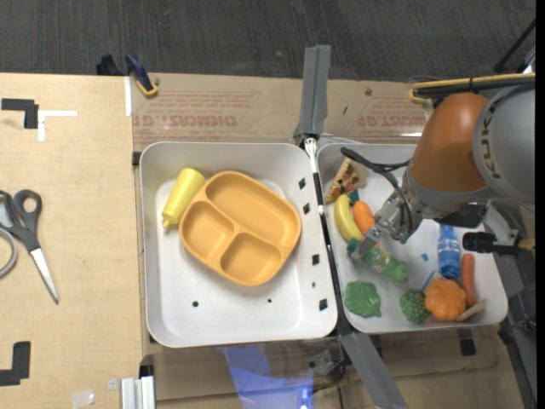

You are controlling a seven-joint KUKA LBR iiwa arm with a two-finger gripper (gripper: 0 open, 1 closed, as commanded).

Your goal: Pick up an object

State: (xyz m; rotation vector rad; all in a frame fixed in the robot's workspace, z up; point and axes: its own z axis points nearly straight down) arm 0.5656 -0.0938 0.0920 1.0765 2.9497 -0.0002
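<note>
You're looking down on the gripper [372,244] low in the right bin [494,313], just beside the banana [344,219] and carrot [364,217]. In the left bin [170,313], a yellow bottle [181,196] touches the orange divided plate [240,227].

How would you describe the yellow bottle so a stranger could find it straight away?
Look in the left white bin, which holds an orange divided plate. The yellow bottle lies tilted against that plate's upper-left edge. It is the sole yellow thing in that bin; the banana lies in the other bin.
</note>
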